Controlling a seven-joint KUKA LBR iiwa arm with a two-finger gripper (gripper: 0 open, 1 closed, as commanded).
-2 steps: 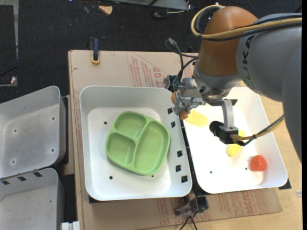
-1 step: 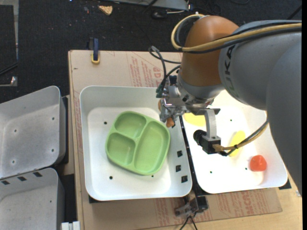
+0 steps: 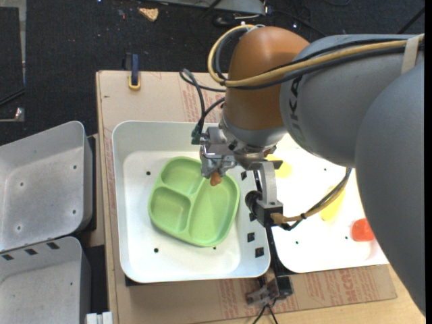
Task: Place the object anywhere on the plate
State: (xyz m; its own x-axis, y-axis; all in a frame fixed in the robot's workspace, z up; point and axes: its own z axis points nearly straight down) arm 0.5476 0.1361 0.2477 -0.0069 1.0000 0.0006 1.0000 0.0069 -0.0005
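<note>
A light green divided plate (image 3: 192, 204) lies in the left white bin (image 3: 131, 248). My gripper (image 3: 215, 174) hangs over the plate's upper right part, just above its rim. A small brown-orange object (image 3: 216, 179) sits pinched between the fingertips, and the gripper is shut on it. The big orange wrist band and grey arm hide everything above and to the right of the gripper.
The right bin (image 3: 310, 252) holds a yellow piece (image 3: 283, 170), another yellow piece (image 3: 331, 212) and a red-orange piece (image 3: 362, 230). A blue clamp (image 3: 133, 73) stands at the bench's far left corner. Grey trays (image 3: 40, 181) lie to the left of the bench.
</note>
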